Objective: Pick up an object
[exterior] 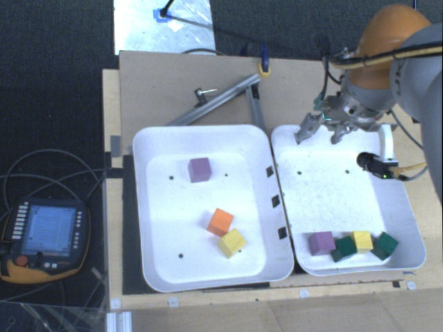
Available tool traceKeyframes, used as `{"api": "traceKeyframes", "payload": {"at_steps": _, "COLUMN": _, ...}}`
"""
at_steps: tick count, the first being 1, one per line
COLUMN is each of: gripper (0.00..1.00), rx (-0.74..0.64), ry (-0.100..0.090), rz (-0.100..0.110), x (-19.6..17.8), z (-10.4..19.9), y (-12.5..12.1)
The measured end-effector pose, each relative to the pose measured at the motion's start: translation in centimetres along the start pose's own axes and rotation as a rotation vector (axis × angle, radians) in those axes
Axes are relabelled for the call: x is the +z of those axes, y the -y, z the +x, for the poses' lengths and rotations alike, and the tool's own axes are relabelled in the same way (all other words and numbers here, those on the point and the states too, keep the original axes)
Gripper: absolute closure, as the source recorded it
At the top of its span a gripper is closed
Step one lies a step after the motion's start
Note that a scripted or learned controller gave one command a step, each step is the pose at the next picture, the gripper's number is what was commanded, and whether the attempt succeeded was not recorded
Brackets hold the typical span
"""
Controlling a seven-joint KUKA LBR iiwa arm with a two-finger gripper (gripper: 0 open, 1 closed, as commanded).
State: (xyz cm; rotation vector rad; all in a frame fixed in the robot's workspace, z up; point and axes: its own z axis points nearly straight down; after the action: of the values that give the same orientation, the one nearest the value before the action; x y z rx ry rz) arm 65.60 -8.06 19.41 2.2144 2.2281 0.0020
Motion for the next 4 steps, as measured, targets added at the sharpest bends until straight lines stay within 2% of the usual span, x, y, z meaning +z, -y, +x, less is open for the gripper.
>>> {"api": "traceKeyframes", "payload": {"at_steps": 1, "gripper": 0.0, "rx": 0.0, "ry": 0.0, "rz": 0.0, "x": 0.0, "z": 0.0, "y": 0.0}}
{"api": "traceKeyframes", "payload": {"at_steps": 3, "gripper": 0.0, "rx": 0.003, "ry": 0.001, "rz": 0.004, "x": 10.6, "z": -0.9, "y": 0.0}}
{"api": "traceKeyframes", "payload": {"at_steps": 4, "gripper": 1.0, "rx": 0.001, "ry": 0.001, "rz": -0.004, "x": 9.1, "z": -0.9, "y": -0.2}}
